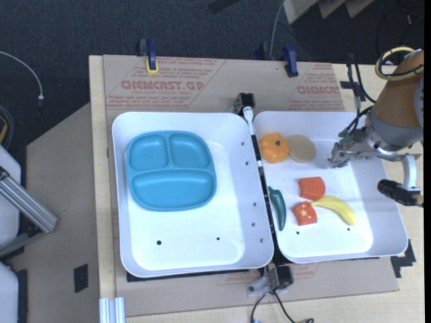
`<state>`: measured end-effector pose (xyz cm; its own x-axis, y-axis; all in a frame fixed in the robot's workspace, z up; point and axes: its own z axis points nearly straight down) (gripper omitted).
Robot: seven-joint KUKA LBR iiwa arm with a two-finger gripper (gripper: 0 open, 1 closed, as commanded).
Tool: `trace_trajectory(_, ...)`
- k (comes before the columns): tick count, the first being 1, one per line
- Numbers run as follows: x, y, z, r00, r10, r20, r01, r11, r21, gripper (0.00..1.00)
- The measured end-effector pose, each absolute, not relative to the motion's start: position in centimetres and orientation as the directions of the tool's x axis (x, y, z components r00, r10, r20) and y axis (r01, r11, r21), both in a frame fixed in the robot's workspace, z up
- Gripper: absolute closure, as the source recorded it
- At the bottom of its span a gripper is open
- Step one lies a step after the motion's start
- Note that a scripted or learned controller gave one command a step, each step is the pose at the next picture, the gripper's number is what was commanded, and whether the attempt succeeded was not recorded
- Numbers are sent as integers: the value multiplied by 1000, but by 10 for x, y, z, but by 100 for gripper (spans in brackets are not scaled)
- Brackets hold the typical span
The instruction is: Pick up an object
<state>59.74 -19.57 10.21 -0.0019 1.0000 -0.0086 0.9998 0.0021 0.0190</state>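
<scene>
The right bin holds several toy foods. An orange round fruit and a tan disc lie at its back left. A red block sits in the middle, with a yellow banana just in front of it. A small red piece lies beside the banana, and a green pepper rests along the left wall. My gripper hangs low over the back of this bin, right of the tan disc, with nothing seen in it.
The left bin carries a blue divided plate. The grey arm with its orange band comes in over the right bin's back right corner. Blue clamps stand at the bench's far edge.
</scene>
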Motion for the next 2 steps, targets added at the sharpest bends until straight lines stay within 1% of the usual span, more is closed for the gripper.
trace_trajectory(1,602,-205,163,0,1000,-4,1000,0,9,100)
trace_trajectory(2,603,-206,207,-1,1000,-4,1000,1,8,100)
